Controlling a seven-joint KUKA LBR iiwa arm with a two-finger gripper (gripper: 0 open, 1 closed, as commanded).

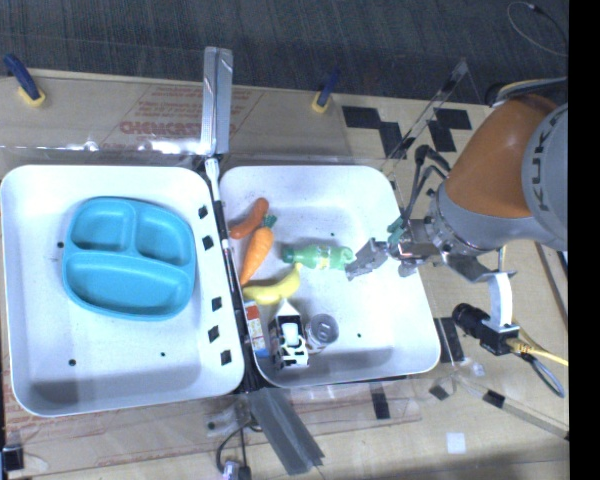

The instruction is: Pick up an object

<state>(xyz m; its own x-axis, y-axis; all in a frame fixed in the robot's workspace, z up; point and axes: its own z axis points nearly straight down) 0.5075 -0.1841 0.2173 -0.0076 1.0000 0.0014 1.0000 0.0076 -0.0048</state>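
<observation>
The right bin point(400, 318) holds several small objects. A green bottle point(315, 257) lies on its side in the middle. Left of it are an orange carrot point(258, 251) and a shorter orange piece point(248, 220). A yellow banana point(275, 288) lies just below the carrot. Nearer the front sit a silver can point(322, 329) and a black-and-white box point(290, 340). My gripper point(360, 263) reaches in from the right and hangs low at the right end of the green bottle, close to it or touching it. Nothing is visibly held.
The left bin point(20, 298) holds a blue divided plate point(130, 256). A small red-and-white item point(252, 326) lies by the divider wall between the bins. The arm's orange band point(495, 163) and cables stand over the bench at the right.
</observation>
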